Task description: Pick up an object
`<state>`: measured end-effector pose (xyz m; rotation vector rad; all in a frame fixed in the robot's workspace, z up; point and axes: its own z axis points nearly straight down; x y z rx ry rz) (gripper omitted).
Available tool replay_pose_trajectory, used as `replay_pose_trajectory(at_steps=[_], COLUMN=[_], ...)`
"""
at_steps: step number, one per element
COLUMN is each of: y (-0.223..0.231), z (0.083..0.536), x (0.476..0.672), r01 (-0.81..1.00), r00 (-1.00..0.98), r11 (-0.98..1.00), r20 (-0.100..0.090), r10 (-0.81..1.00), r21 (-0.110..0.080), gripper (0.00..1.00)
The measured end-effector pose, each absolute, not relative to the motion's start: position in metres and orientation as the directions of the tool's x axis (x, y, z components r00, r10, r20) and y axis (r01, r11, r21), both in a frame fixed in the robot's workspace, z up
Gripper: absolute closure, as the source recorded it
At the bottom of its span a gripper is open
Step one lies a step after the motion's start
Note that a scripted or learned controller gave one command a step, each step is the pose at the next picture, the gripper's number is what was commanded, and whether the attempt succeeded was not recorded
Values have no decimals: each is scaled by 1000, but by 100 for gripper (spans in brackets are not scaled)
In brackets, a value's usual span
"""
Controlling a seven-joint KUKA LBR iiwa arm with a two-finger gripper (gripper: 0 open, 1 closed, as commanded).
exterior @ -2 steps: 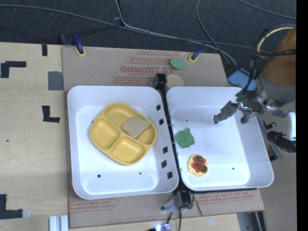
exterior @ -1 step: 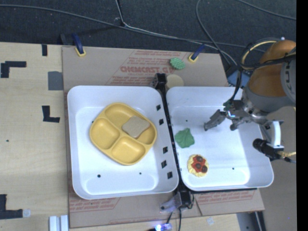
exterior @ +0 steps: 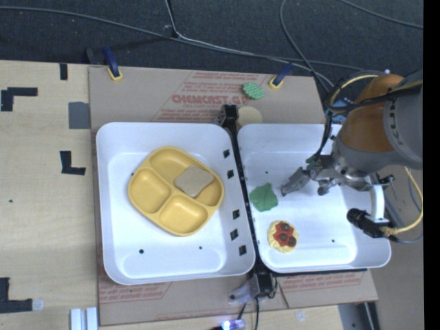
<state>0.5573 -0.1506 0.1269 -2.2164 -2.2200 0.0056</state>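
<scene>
In the right bin (exterior: 344, 256) lie a green leafy piece (exterior: 263, 198) near its left wall and a small round pizza-like toy (exterior: 282, 236) with red topping toward the front. My gripper (exterior: 292, 183) hangs low over the right bin, just right of the green piece, its grey fingers pointing left. Nothing shows between the fingers. The grey arm with its orange band (exterior: 375, 115) comes in from the right. In the left bin a yellow divided plate (exterior: 176, 190) carries a tan bread slice (exterior: 194, 180).
A small green dotted object (exterior: 252, 90) lies on the cardboard behind the bins. Clamps (exterior: 112, 67) hold the cardboard at the back. Black cables run across the dark floor beyond. A black divider (exterior: 238, 184) separates the two bins.
</scene>
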Motion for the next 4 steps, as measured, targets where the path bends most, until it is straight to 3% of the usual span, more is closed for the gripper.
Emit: replay_pose_trajectory(at_steps=[1, 2, 4], y=[-150, -149, -157], z=[83, 97, 205], x=[557, 559, 568], r01=[1000, 1000, 1000], r00=[-2, -2, -1], r11=[2, 2, 1], r20=[-1, 0, -2], r10=[1000, 1000, 1000], r21=[-1, 4, 4], gripper=[0, 100, 100])
